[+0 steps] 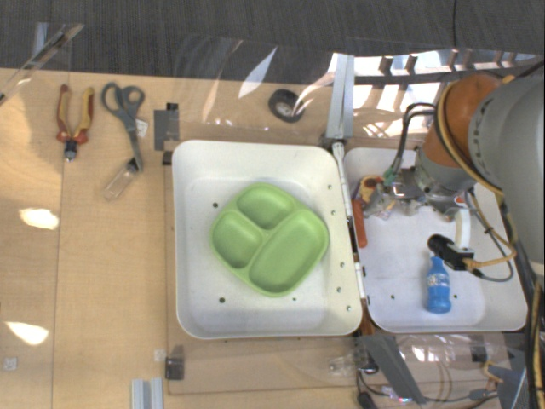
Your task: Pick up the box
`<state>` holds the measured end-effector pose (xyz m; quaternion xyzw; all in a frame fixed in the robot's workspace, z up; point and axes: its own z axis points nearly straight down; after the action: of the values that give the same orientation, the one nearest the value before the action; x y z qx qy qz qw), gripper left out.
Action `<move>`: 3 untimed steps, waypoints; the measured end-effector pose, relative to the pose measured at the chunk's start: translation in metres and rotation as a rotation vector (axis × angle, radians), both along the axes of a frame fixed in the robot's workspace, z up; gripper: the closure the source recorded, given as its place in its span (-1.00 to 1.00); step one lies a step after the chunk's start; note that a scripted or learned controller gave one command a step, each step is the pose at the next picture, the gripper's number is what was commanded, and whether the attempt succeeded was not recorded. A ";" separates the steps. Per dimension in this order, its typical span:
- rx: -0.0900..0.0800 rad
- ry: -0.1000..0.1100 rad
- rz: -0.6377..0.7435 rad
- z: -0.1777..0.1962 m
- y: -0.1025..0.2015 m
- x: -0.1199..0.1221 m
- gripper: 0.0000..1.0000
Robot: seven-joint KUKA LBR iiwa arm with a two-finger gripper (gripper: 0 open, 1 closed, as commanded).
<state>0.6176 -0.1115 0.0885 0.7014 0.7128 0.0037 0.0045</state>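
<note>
So the only thing here that looks like the box is a narrow reddish-brown box (358, 226) lying right along the left wall of the right-hand shallow white bin (400, 307), up toward its far left corner. It's seen pretty much edge-on, so I'm not 100% sure on that call.

My gripper (381, 196) hangs over that same far left corner, just beside the box's far end. Honestly can't tell from this angle whether my jaws are apart or together, the wrist and cables clutter it up. Nothing is visibly held, so I'd say I'm at the approach step, with the grab not yet made.

The next move is gonna be fiddly imo: the box hugs the wall, so there's barely room on that side. It probably needs lining up lengthwise, or nudging off the wall first.

Other stuff: a small blue plastic bottle (437, 286) stands toward the near side of the same bin, well clear of the box. The left white bin (194, 254) holds a green divided plastic plate (271, 239). Out on the bench's far left are red-handled pliers (70, 119) and grey scissors (128, 119). None of that is in my way.
</note>
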 end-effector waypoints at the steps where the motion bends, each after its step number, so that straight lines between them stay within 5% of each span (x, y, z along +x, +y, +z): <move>1: 0.011 0.046 0.274 0.000 -0.016 0.045 -1.00; 2: -0.002 0.000 0.122 0.001 0.000 -0.035 -1.00; 3: -0.001 0.007 0.165 0.001 -0.019 0.027 -1.00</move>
<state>0.6442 -0.1304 0.0897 0.6403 0.7681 0.0013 0.0022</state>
